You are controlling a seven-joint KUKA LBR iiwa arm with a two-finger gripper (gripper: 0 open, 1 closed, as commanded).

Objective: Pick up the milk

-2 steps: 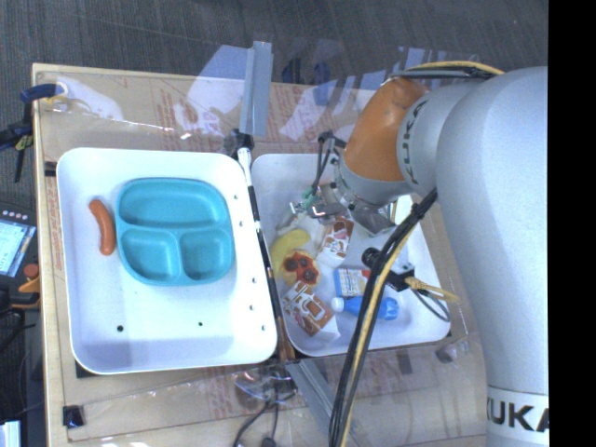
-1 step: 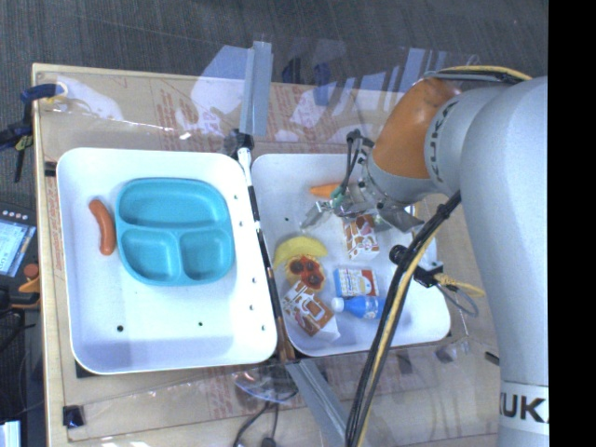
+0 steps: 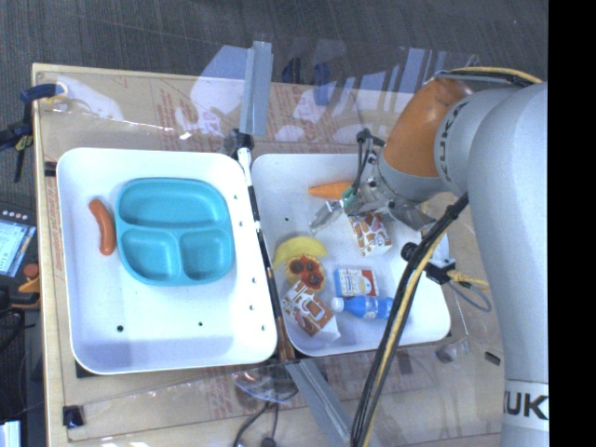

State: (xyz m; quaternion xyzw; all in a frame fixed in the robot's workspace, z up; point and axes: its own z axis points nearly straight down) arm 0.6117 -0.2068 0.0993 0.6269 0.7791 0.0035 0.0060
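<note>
- Toward three o'clock of the surface [image 3: 140, 91], the grey arm with an orange band [image 3: 447, 147] reaches into the right shallow white bin [image 3: 279, 180].
- Its claw [image 3: 346, 203] hangs low near the bin's twelve o'clock side; I cannot tell how far it is open, and I see nothing held in it.
- I judge the milk to be the small white carton with red print [image 3: 372, 234], lying just at five o'clock from the claw, touching or almost touching it.
- For a good grasp, the claw should move a little toward five o'clock, come down across the narrow sides of the carton and close firmly, because such a carton can slip.
- Close by lie an orange carrot [image 3: 328, 190] at eleven o'clock of the claw, a yellow banana [image 3: 300, 248], a blue-and-white pouch [image 3: 357, 282], a small bottle with blue label [image 3: 365, 306] and another printed carton [image 3: 310, 307].
- A black cable [image 3: 410, 277] crosses the bin.
- The left bin [image 3: 84, 324] holds a turquoise divided plate [image 3: 175, 228] and a red sausage [image 3: 103, 225], well apart.
</note>
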